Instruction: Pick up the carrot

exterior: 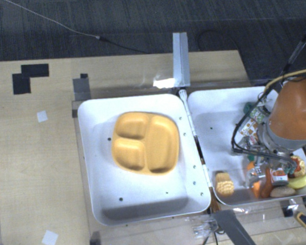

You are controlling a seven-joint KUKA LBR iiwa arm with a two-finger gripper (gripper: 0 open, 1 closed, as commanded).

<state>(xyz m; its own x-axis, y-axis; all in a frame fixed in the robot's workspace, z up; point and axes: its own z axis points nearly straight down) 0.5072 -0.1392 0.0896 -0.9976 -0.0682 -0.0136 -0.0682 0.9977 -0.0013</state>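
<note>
The carrot (260, 189) is a small orange piece lying near the front edge of the right bin (218, 123), partly hidden by the gripper's hardware. My gripper (262, 171) hangs low over the front right corner of that bin, just above and touching or nearly touching the carrot; I cannot tell which. The arm's orange band (298, 110) and a bundle of cables cover the wrist from above.
A yellow banana (303, 179) and a tan rounded item (282, 191) lie right of the carrot. A pale yellow corn-like piece (223, 183) sits at the bin's front left. The left bin (103, 195) holds a yellow compartment plate (145, 142).
</note>
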